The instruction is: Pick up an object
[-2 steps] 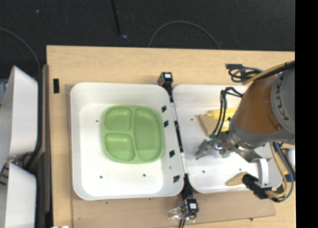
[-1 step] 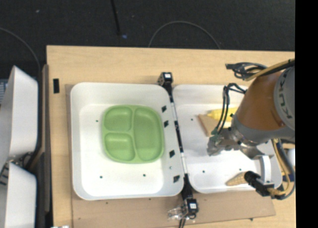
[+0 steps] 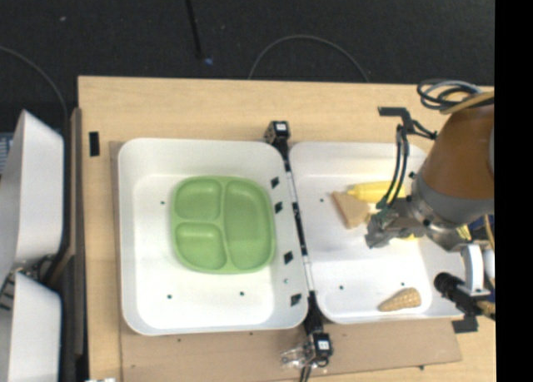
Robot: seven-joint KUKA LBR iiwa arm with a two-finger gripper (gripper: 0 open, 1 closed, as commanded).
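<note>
Two shallow white bins sit side by side on a pale wooden bench [image 3: 208, 106], joined along a black hinged seam down the middle. Left bin [image 3: 141, 205] holds a green divided plate [image 3: 223, 223], lying flat near its centre, with three compartments showing: two long ones and a smaller one at the lower left. Right bin [image 3: 333, 289] carries the smaller things.

From the right comes the arm [image 3: 462, 168], its broad orange band uppermost and the grey wrist below it, with black cables looping along its near side. It reaches over the upper right part of the right bin. At its end the gripper [image 3: 381, 230] hangs low over the bin floor; it is a dark cluster from this angle, and whether the claw is wide, narrow or closed on anything cannot be told.

Just beside the gripper, on its left, lies a tan wedge-shaped piece [image 3: 351, 208]. Behind that, partly hidden by the cables and the wrist, lies a yellow object [image 3: 368, 192], touching or nearly touching the wedge. Well apart, near the bin's lower right corner, lies a small tan cone [image 3: 400, 300] on its side, pointing left.
</note>
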